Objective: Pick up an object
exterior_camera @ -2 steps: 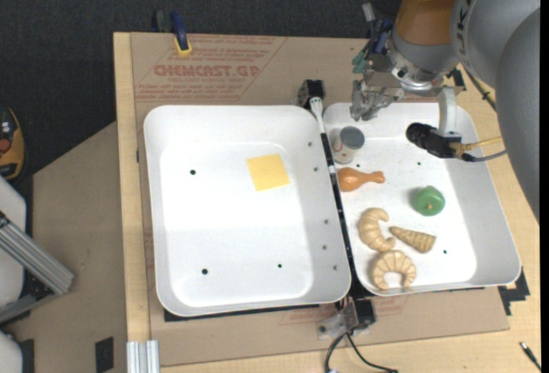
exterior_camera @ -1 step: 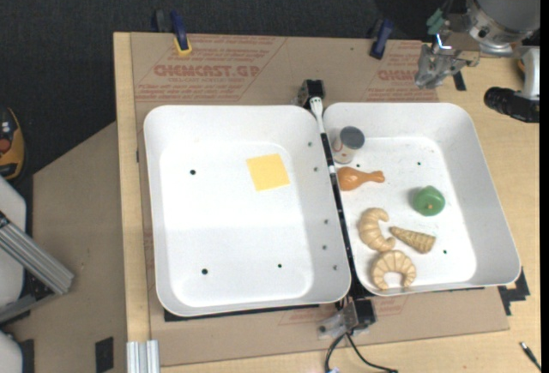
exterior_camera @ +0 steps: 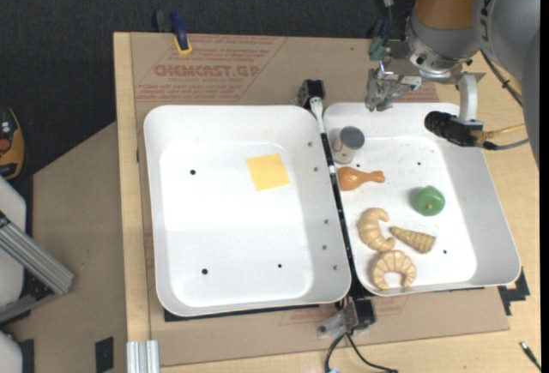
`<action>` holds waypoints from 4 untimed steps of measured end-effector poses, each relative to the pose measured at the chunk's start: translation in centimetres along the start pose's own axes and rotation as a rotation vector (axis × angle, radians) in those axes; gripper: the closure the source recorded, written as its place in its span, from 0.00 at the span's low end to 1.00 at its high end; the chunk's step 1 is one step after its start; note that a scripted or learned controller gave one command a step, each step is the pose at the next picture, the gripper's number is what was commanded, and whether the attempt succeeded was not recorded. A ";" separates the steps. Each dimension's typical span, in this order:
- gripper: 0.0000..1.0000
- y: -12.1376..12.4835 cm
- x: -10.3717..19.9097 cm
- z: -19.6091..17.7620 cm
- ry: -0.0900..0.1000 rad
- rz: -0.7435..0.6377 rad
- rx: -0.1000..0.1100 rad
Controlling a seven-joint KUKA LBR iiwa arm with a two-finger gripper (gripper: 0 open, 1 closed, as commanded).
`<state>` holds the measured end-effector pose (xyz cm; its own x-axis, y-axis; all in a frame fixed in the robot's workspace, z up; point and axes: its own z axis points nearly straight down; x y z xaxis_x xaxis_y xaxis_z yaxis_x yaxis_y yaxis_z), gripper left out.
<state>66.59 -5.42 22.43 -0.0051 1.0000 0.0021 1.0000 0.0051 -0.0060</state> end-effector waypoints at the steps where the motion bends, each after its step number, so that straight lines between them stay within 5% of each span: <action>1: 1.00 0.1 4.0 -15.2 -0.002 -0.001 -0.025; 2: 1.00 -10.0 8.4 -0.8 0.000 0.002 0.016; 3: 1.00 -11.2 19.2 0.3 0.002 -0.006 0.000; 4: 1.00 -13.2 23.4 -11.5 0.003 -0.002 -0.016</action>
<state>53.37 17.87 34.09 -0.0070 1.0000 0.0052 0.9999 0.0070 0.0104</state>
